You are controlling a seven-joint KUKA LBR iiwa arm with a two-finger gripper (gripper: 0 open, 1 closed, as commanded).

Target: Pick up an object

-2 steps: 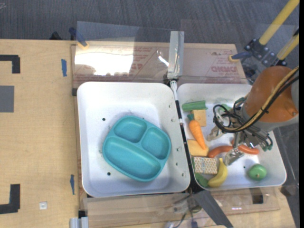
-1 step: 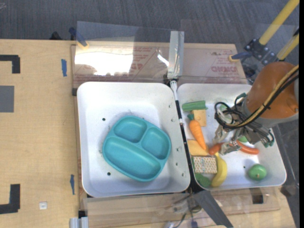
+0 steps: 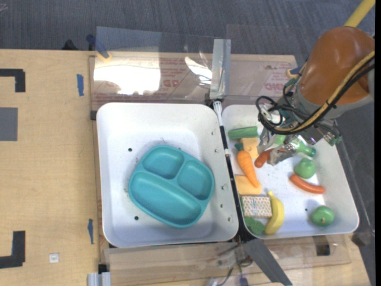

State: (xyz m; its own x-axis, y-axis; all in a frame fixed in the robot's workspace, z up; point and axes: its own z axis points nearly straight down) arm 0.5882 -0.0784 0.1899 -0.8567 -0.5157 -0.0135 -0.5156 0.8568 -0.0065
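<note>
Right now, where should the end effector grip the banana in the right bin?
Grip the banana across its curved middle, coming straight down from above. It lies flat, with the cracker-like block close on its left, so close the fingers across its narrow width.

Orange carrot [image 3: 247,165] left of the gripper [image 3: 275,154], green pepper [image 3: 305,168] right of it, yellow banana [image 3: 275,213] below, teal plate [image 3: 171,185] far left, 2 white bins [image 3: 113,159]

the scene is viewed from one fixed camera set above the bench [image 3: 41,159], angled down toward 12 o'clock. both white bins [image 3: 119,124] are taken in at middling range; the arm [image 3: 339,64] is seen entering at 2 o'clock.
</note>
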